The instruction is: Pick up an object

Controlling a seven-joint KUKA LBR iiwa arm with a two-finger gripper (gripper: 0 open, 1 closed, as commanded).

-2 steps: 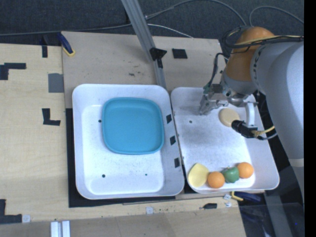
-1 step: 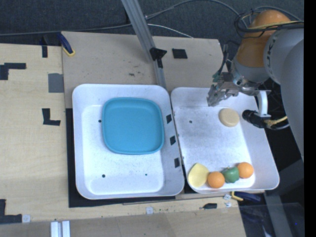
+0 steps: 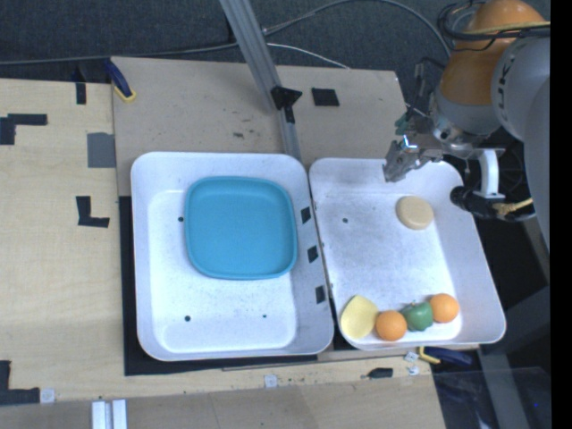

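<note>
I have the gripper (image 3: 399, 166) hanging over the far edge of the right bin (image 3: 375, 239), nothing between its fingers that I can see; whether they stand apart or closed I cannot tell, since from this slanted view they blur into one dark lump.

The nearest candidate is the beige round piece (image 3: 415, 213), lying alone in the far half of the right bin, near the gripper and a little toward the bin's right wall. It looks like a small bun or biscuit, probably light toy food, fairly stiff, with a domed top. I would take it across its middle, low on the sides, because a pinch high on the dome would likely squirt it out.

The rest sit crowded along the near edge of that bin: a yellow piece (image 3: 358, 316), an orange ball (image 3: 391, 325), a green piece (image 3: 417, 315) and a second orange ball (image 3: 444, 308), touching or close to it. Round and smooth, I judge them prone to roll, with little room for fingers between them.

The left bin (image 3: 161, 266) carries a blue plate (image 3: 240, 226), flat and hard to get under.

The green piece is partly masked by its neighbours, and its shape is unclear to me.
</note>
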